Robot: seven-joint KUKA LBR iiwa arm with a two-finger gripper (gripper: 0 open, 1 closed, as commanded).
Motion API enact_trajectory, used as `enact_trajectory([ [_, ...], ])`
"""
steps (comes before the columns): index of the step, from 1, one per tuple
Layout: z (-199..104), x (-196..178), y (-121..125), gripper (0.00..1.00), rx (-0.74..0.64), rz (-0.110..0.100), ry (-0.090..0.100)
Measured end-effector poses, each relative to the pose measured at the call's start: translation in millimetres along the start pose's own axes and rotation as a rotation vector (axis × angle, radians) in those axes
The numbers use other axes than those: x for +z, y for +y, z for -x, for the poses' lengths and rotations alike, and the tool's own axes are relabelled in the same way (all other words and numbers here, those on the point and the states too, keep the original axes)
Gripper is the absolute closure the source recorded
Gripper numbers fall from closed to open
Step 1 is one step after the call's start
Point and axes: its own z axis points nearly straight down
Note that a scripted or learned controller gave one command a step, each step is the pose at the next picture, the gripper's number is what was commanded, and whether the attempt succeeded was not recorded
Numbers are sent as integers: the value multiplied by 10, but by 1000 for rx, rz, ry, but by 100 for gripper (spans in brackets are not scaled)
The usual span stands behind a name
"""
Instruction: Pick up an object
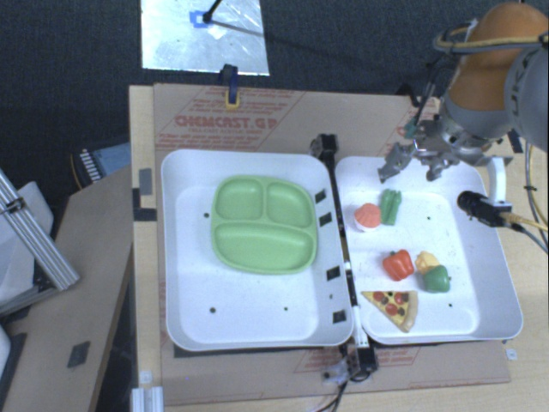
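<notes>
1. Here the gripper [412,163] hangs at the 12 o'clock edge of the right bin [480,256], its two fingers spread apart with nothing between them.
2. One fingertip [386,172] points down toward 7 o'clock, just above a green toy vegetable [391,206], apart from it as far as the view shows.
3. A pink-and-white round toy [368,217] sits touching the green vegetable at its 8 o'clock side.
4. Toward 6 o'clock in the same bin lie a red pepper [397,264], a yellow piece [425,261] and a green pepper [437,278], packed close together.
5. A pizza slice [393,305] rests near the bin's 7 o'clock corner.
6. The left bin [184,256] holds a green divided plate [262,224].
7. Both bins sit on the brown surface [257,110].
</notes>
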Motion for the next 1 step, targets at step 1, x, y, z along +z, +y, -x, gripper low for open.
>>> enact_trajectory([
  [1,-1,-68,24,0,-2,11,-1],
])
